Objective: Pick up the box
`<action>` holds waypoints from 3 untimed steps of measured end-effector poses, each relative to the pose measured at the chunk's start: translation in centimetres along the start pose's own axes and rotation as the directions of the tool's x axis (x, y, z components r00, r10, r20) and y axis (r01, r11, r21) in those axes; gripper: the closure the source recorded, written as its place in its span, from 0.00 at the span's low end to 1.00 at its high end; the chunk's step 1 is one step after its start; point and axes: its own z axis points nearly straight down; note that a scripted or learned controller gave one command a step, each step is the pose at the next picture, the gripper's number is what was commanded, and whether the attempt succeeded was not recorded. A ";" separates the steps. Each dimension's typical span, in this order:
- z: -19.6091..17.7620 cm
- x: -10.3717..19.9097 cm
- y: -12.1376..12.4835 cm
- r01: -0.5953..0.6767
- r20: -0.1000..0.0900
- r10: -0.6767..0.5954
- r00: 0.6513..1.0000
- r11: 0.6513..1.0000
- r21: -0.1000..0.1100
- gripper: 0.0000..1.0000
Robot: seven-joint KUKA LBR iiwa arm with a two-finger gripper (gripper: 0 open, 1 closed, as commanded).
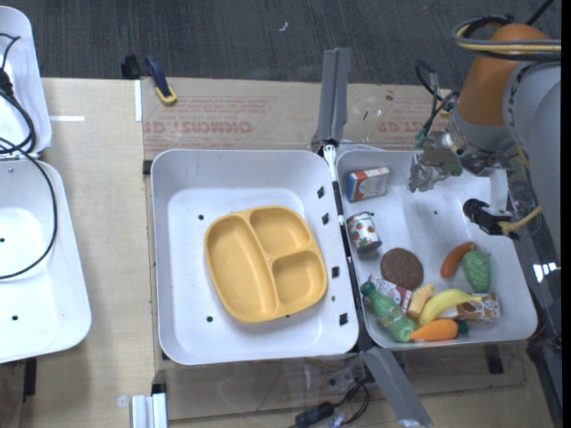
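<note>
The box (368,183) is a small white, blue and orange carton. It lies near the back left corner of the right bin (522,324). My gripper (426,173) hangs over the back of the same bin, a short way to the right of the box and apart from it. Nothing shows held in it. The grey arm with its orange band (493,78) reaches in from the upper right.
A small can (363,233) and a brown disc (401,267) lie in front of the box. Toy food crowds the bin's front: a banana (442,303), a green bottle (388,308), a carrot (434,330). The left bin (169,239) holds a yellow divided tray (266,263).
</note>
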 end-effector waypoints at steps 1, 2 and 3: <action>3.4 4.2 -1.3 -0.014 -0.001 0.014 1.000 1.000 0.002 0.00; 3.3 4.3 -0.2 -0.052 -0.001 0.052 0.999 0.999 0.000 0.00; 3.4 3.7 -3.4 -0.143 -0.001 0.143 0.990 0.990 0.004 0.00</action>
